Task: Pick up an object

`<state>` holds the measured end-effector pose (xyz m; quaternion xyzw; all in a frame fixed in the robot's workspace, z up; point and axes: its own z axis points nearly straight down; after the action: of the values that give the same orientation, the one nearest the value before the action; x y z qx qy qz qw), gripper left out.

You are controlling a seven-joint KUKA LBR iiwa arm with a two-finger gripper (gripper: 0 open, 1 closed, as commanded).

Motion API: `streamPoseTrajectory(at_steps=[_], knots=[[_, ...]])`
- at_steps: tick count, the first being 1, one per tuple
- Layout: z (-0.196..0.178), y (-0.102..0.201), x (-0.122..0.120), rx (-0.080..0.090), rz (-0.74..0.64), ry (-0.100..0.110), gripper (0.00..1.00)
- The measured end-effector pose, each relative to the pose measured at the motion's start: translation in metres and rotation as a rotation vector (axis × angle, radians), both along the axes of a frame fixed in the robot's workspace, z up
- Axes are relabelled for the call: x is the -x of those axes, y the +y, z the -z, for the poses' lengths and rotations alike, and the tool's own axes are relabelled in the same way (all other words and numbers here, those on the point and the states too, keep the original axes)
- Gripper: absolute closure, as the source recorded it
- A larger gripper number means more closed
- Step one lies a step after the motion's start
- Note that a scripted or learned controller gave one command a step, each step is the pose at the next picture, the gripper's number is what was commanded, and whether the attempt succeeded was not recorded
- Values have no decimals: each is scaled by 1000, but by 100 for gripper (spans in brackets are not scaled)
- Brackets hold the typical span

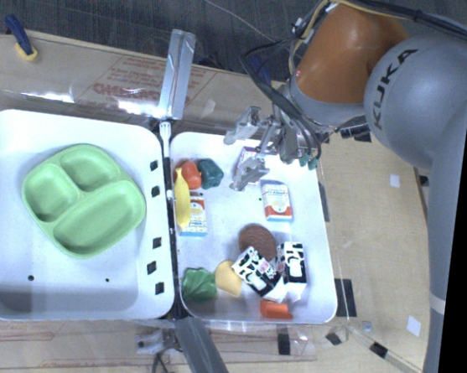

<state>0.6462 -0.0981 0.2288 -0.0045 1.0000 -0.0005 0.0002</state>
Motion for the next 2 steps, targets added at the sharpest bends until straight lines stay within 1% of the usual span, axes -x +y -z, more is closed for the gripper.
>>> streamPoseTrajectory(at_steps=[1, 2], knots=[[128, -47, 51, -4, -89, 11, 0], [136, -66, 122, -1, 137, 0, 0]])
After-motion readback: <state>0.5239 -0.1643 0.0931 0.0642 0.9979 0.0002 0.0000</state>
